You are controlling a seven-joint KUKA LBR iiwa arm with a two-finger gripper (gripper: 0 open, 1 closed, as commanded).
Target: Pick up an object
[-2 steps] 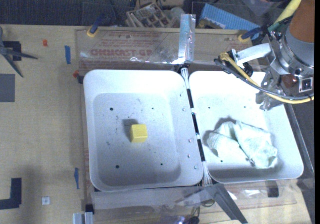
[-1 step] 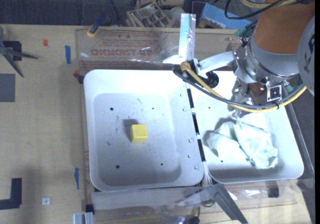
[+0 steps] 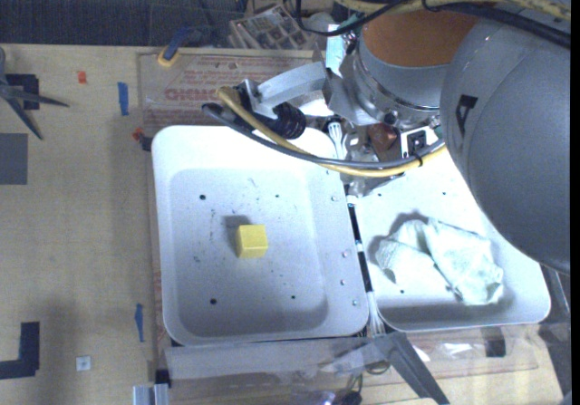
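A small yellow block [image 3: 252, 241] lies near the middle of the left white bin [image 3: 181, 168]. A crumpled white cloth [image 3: 444, 258] rests in the right white bin [image 3: 530, 303], toward its front. My gripper [image 3: 367, 142] hangs under the grey wrist at the back of the bins, over the divide between them. It is well behind and to the right of the yellow block and behind the cloth. The wrist body and cables hide most of it from above.
A yellow and a black cable [image 3: 272, 136] loop from the wrist over the back of the left bin. The big grey arm [image 3: 507, 104] covers the back right of the right bin. A cardboard sheet [image 3: 208, 86] lies behind the bins.
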